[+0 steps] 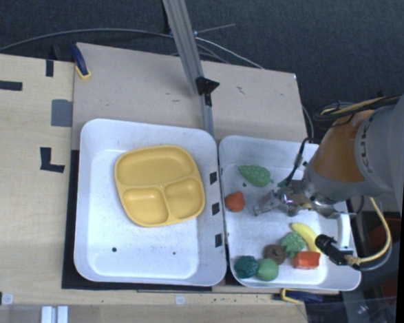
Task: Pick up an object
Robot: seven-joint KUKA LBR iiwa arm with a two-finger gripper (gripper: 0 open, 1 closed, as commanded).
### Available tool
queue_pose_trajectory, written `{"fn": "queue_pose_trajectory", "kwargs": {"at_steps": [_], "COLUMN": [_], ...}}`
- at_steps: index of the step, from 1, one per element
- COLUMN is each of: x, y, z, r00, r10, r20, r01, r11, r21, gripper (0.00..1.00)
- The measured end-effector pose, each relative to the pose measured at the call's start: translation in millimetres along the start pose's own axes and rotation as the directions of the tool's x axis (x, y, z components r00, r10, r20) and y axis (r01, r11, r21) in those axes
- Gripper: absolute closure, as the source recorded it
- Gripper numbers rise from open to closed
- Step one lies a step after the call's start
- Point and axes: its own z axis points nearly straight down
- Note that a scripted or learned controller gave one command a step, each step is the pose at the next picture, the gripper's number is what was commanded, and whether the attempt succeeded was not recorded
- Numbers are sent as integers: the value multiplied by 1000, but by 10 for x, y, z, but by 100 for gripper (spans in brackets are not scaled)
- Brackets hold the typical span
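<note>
The right bin holds several small toys. A green leafy piece lies near its back and a red-orange ball rests by its left wall. Along the front lie a yellow banana, a green bumpy piece, a brown ring, a red block, a dark green lump and a light green ball. My gripper hangs low over the middle of this bin, right of the red-orange ball and below the leafy piece. I see nothing held in it.
The left bin carries a yellow compartment plate. A grey metal pole slants over the bench behind the bins. The arm's orange band and cables sit over the right bin's right edge.
</note>
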Motion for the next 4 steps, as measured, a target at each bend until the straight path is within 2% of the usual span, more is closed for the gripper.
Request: {"fn": "queue_pose_trajectory", "kwargs": {"at_steps": [1,2,4], "x": [2,8,100], "y": [3,1,73], "z": [28,-71,-1304], "r00": [1000,1000,1000], "r10": [0,0,-1], "r20": [2,1,3], "r01": [0,1,1], "r11": [1000,1000,1000], "r21": [-9,-8,-15], "gripper": [0,100,100]}}
